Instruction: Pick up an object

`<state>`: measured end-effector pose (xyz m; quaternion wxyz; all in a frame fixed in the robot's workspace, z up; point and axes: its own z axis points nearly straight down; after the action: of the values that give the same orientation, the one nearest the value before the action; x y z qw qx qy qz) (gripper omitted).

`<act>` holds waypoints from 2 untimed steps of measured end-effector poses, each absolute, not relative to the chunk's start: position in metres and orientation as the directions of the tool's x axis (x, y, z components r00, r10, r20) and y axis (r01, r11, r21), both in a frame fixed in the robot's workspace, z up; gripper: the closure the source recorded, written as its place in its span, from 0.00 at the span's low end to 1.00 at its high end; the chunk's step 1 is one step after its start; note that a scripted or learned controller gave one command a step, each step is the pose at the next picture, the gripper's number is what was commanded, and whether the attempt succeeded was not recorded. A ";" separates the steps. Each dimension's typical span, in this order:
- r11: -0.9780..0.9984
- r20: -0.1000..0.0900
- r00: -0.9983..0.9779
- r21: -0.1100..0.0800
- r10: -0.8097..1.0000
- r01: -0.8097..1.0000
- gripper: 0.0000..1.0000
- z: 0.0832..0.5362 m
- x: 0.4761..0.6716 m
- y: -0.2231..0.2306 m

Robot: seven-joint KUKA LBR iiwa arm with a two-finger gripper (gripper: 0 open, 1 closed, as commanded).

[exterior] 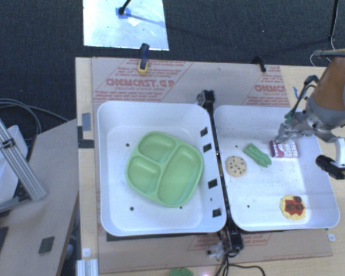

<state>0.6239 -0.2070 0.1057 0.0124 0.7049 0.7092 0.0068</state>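
The right bin [259, 220] holds a round tan cookie [236, 166], a green pod-shaped piece [257, 154], a small pink-and-white packet [284, 149] and a yellow-and-red pizza toy [292, 207]. My gripper [286, 133] hangs over the bin's far right part, right above the packet's top edge. The grey wrist and orange band [337, 85] rise behind it at the right. Whether the gripper touches the packet cannot be made out.
The left bin [115, 131] bears a green divided plate [164, 168]. A black hinge strip [214, 160] runs between the bins. A black cable and fitting [333, 168] hang off the arm over the right bin's right wall.
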 end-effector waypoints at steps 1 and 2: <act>0.006 -0.007 -0.006 0.025 1.000 1.000 0.00 0.105 0.623 -0.207; 0.007 -0.008 -0.007 0.029 1.000 1.000 1.00 0.116 0.625 -0.207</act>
<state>0.6245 -0.2071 0.1163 0.0133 0.7045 0.7095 0.0075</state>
